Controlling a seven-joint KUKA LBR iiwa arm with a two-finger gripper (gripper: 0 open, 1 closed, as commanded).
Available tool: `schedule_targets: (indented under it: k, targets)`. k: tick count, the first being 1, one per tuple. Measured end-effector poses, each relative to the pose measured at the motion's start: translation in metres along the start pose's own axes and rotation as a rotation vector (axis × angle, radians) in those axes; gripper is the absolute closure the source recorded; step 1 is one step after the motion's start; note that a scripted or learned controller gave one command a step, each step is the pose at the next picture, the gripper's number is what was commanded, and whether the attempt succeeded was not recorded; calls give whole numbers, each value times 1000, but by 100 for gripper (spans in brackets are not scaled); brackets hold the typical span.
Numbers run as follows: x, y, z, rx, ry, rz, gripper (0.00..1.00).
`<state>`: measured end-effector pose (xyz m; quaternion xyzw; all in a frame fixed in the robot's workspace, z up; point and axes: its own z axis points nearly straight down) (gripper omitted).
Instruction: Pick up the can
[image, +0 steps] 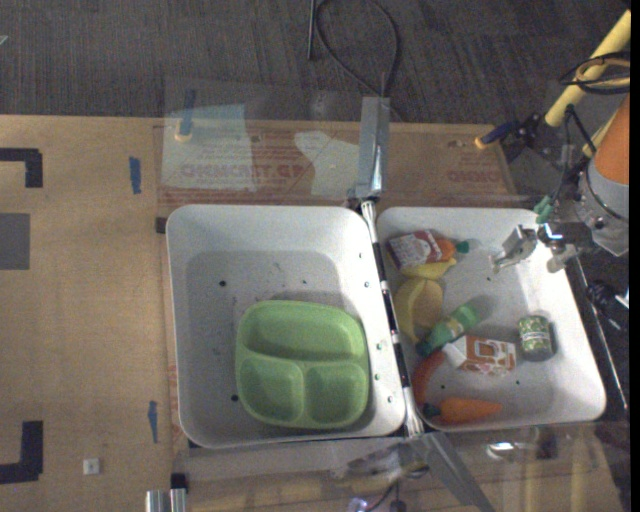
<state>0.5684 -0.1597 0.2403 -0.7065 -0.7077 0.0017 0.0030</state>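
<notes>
Can (535, 337) lying at right side of right bin (585, 385), just beside carton (482, 354). My gripper (531, 248) hovering at upper right of frame, above can, fingers spread, pinching nothing. Green tray (301, 362) sitting in left bin (200, 260).

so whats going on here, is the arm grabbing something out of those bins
Not yet. The gripper hangs open over the upper right part of the right bin, holding nothing. The can it is meant to pick up lies below it near the bin's right wall, untouched, beside toy food such as a carrot. The left bin holds a green divided tray.
</notes>
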Motion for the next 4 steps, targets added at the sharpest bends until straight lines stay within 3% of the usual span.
schedule_targets:
  k: [1, 2, 3, 4]
  targets:
    - [-64, 12, 67, -1, 0, 154, 0]
    - [-50, -41, 148, -6, 8, 188, 0]
    - [-55, -43, 143, -3, 4, 195, 100]
    - [2, -58, 57, -3, -1, 195, 100]
